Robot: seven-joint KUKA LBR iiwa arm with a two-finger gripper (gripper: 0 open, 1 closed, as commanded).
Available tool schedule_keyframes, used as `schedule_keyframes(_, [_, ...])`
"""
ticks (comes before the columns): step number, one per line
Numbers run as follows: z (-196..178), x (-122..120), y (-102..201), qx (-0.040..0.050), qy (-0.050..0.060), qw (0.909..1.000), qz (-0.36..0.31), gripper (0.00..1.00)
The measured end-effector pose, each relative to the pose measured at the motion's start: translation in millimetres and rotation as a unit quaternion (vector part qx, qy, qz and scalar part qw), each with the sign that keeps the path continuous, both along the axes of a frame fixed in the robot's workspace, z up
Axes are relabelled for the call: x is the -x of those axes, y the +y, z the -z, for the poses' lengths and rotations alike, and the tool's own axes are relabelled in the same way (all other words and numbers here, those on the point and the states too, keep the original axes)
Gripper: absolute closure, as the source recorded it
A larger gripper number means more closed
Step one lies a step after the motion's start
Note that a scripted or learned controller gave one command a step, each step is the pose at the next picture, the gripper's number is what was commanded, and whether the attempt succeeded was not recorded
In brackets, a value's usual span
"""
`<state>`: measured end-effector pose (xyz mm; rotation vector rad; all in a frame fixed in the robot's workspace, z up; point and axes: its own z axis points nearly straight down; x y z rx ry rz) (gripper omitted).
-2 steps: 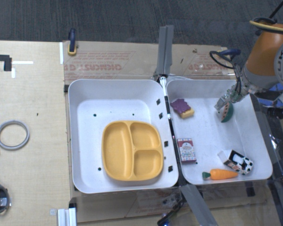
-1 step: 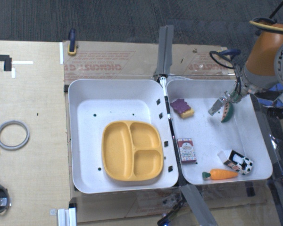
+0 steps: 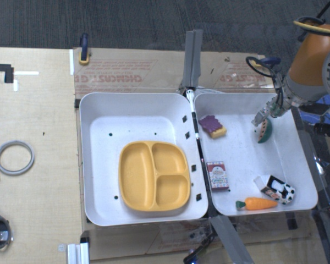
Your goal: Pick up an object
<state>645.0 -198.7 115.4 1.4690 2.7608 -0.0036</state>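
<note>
One hand [image 3: 265,116] over right bin [image 3: 302,153], touching watermelon slice [image 3: 264,131]; opening and hold: cannot tell

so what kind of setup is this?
Looks like a robot pick-testing bench, probably a lab: two white bins side by side, toy items such as a carrot and a yellow plate, and the arm's gripper over the right bin.

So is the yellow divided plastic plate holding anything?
Empty. The yellow divided plate lies flat in the left white bin, all three compartments bare.
</note>
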Motion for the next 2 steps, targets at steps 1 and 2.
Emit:
schedule_keyframes(1, [0.1,0.1,0.0,0.0001,0.0,1.0,0.0,0.0])
schedule_keyframes(2, [22.3,26.5,1.2,-0.0029,0.005,0.9898,-0.142,0.0])
